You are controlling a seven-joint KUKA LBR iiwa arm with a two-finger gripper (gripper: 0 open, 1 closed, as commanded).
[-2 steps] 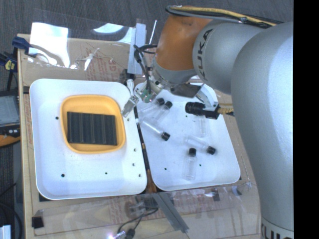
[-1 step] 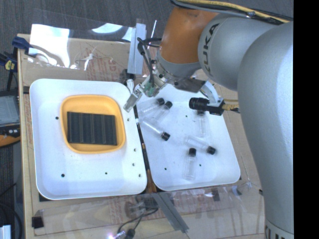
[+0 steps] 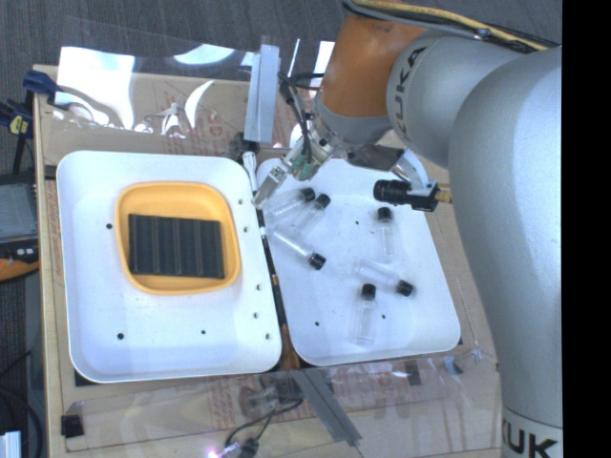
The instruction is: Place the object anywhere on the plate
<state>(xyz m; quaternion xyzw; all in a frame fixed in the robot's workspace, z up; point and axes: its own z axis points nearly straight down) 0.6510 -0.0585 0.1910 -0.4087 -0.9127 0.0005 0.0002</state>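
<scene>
End effector at right bin's top-left corner — grip state unclear — vials just beside it, plate well apart.

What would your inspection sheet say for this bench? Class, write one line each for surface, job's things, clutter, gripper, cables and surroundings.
Surface: left bin and right bin, white, side by side on the bench.
Job's things: yellow plate with a dark ribbed centre, in the left bin; clear vials with black caps, scattered in the right bin.
Clutter: nothing seen in the bins.
Gripper: gripper over the right bin's far left corner, near the divide; finger state unclear.
Cables: thin wires run down to the wrist; wires at the bench's near edge.
Surroundings: dark carpet beyond the bench.
</scene>
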